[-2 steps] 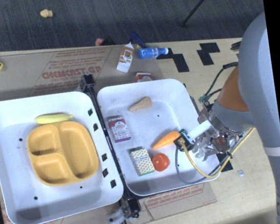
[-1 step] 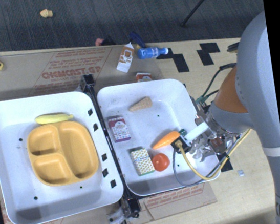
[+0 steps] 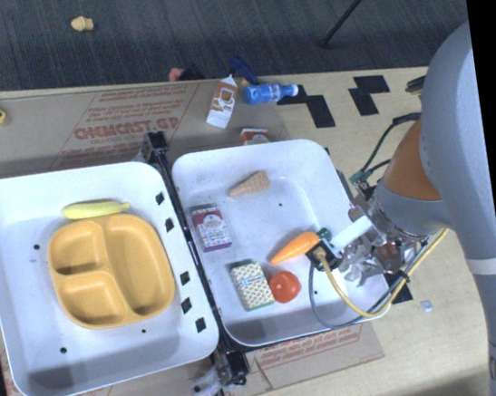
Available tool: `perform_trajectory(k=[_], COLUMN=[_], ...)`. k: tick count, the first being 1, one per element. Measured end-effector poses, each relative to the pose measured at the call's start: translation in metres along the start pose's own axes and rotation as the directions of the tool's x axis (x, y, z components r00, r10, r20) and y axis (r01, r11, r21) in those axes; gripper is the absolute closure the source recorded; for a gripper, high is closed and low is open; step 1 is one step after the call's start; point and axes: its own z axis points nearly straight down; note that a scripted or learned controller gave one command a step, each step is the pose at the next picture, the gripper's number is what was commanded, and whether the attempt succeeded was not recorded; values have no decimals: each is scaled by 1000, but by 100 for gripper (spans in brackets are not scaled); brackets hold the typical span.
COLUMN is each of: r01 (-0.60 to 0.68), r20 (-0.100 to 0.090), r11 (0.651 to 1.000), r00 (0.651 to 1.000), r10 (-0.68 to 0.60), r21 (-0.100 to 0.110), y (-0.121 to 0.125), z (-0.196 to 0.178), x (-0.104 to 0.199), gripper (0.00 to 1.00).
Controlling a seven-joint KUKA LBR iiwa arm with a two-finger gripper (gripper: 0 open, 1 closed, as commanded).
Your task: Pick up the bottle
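Your gripper (image 3: 365,263) sits low over the right wall of the right-hand shallow white bin (image 3: 311,158). Its tip is too small and cluttered to read, so you cannot tell whether it is clenched or released. Just to its left lie an orange carrot (image 3: 293,247) and a round red tomato (image 3: 284,286). The small blue plastic bottle (image 3: 265,94) lies on its side outside both bins, on the cardboard-covered bench (image 3: 127,118) beyond the right bin's far rim, well apart from the gripper.

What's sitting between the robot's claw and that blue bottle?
Nothing loose: the camera view shows bare right bin floor, its rim, then bare bench between gripper and bottle.
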Motion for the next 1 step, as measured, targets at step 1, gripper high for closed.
perform_trajectory(k=[1], r01=[-3], r20=[1], r11=[1000], r00=[1000], r10=[3], r21=[2], y=[-8], z=[6], x=[2], gripper=[100])
